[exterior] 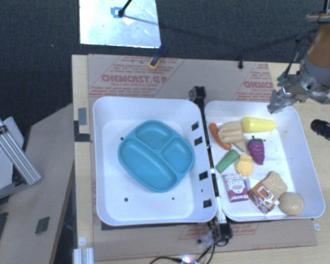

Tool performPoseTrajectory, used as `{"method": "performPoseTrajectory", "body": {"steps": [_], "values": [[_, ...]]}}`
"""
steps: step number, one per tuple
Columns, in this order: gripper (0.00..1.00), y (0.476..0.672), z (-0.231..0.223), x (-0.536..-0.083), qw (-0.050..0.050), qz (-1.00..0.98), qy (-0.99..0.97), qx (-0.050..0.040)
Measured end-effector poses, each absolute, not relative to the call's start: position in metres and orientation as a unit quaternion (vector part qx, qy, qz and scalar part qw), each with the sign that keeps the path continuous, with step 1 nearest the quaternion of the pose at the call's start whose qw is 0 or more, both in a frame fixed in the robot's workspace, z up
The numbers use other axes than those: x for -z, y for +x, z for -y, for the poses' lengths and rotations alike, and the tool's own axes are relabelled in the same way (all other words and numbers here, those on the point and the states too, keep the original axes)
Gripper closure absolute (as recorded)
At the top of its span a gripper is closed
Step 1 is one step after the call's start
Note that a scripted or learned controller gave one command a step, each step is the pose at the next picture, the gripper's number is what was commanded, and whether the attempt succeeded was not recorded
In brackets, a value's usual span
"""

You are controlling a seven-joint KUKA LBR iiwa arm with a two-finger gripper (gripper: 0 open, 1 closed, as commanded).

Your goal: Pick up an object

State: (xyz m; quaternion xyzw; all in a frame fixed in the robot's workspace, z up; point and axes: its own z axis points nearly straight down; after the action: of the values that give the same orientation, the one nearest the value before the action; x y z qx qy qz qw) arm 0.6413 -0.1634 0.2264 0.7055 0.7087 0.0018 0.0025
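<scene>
The right bin holds several toy foods: a yellow banana-like piece, a beige bread roll, an orange carrot, purple grapes, a green pepper, yellow corn, a small red carton, an orange-brown box, a toast slice and a round tan bun. My gripper hangs over the bin's far right corner, above and to the right of the yellow piece. Nothing shows between its fingers.
The left bin carries a blue divided plate. A black divider with clips runs between the bins. A shiny square sheet lies beyond the bench. A metal frame stands at the left.
</scene>
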Motion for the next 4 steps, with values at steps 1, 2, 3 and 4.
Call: {"method": "performPoseTrajectory", "body": {"steps": [1,2,3,4], "values": [[1.00,0.599,0.139,-0.228,-0.001,-0.708,0.706,0.0002],[1.00,0.557,0.097,-0.234,0.000,-0.709,0.705,0.0000],[1.00,0.524,0.062,-0.218,-0.001,-0.709,0.705,0.0001],[1.00,0.504,0.048,-0.215,0.000,-0.709,0.706,0.0001]]}}
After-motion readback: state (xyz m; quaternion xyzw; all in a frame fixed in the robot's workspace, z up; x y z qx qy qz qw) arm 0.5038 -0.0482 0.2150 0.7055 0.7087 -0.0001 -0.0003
